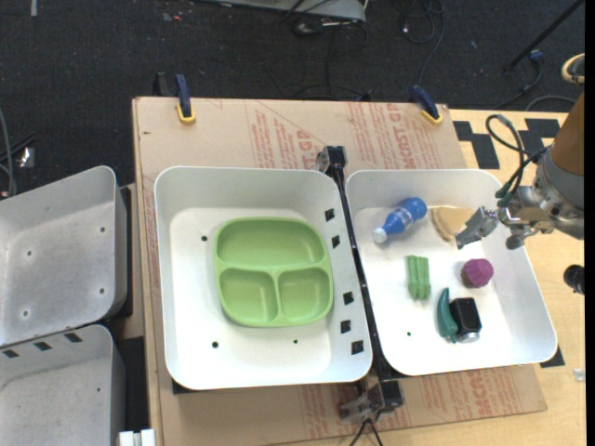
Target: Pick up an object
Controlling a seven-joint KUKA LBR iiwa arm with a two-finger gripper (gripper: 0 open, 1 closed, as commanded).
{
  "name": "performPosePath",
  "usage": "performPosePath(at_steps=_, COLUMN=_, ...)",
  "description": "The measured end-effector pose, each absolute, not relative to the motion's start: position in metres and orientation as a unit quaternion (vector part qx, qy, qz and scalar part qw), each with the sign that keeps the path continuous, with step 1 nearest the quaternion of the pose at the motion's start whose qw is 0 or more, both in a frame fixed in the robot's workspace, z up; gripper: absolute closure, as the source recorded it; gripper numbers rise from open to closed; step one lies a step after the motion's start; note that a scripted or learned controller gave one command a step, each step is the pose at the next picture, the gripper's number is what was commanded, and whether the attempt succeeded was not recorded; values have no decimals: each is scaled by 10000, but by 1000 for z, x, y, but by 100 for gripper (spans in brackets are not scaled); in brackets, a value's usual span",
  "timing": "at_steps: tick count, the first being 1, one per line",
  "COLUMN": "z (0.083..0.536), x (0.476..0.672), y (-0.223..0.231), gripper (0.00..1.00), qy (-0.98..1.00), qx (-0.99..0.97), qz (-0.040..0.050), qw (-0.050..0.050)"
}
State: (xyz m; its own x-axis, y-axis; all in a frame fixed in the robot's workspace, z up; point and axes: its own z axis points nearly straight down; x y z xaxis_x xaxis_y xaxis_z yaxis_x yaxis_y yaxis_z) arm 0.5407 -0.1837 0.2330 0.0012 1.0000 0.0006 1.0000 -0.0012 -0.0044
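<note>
The right bin (521, 342) holds a blue bottle (400, 219), a tan flat piece (449, 219), a green block (417, 277), a purple ball (477, 271) and a teal and black object (459, 317). My gripper (495, 231) hangs over the bin's upper right part, open, its fingers spread with nothing between them. One finger tip is beside the tan piece, and the purple ball lies just below the gripper.
The left bin (186, 342) holds a green divided plate (274, 270). A black divider (351, 268) runs between the bins. Grey trays (56, 240) lie off the bench to the left. Clamps and cables sit at the bench's far edge.
</note>
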Motion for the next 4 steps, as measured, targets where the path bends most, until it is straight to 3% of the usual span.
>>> performPosePath(at_steps=2, z=129, x=529, y=-200, gripper=0, qy=-7062, qx=-7080, qz=1, qw=-10)
performPosePath(at_steps=3, z=143, x=531, y=-200, gripper=100, qy=-7063, qx=-7079, qz=-9, qw=-41)
performPosePath(at_steps=4, z=205, x=538, y=-200, gripper=100, qy=-7081, qx=-7061, qz=-15, qw=-33)
